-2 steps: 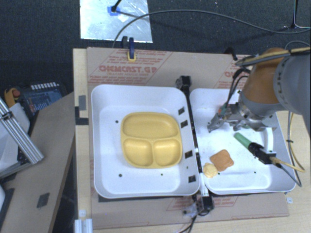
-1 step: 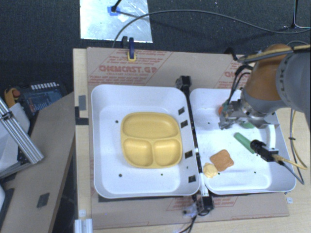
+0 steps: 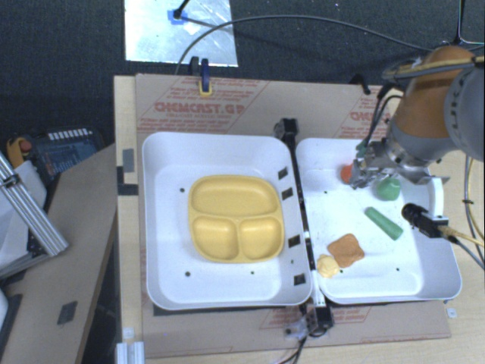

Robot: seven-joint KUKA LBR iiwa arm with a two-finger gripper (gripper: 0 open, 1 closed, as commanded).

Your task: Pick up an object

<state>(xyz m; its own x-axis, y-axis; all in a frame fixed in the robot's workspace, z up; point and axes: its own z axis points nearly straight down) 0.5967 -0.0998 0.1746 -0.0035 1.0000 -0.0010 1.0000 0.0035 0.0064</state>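
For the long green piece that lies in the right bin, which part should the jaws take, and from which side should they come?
Take the long green piece at its middle, coming straight down from above. It lies flat and slanted on the floor of the right bin, apart from the orange-brown piece, so both long sides look free. The jaws should probably close across its narrow width, turned to match the slant.

Tray in L bin; toys in R bin.

Showing a rounded grey arm at the frame's right edge, wearing a broad orange band, carrying thin black cables, ending in a metallic gripper
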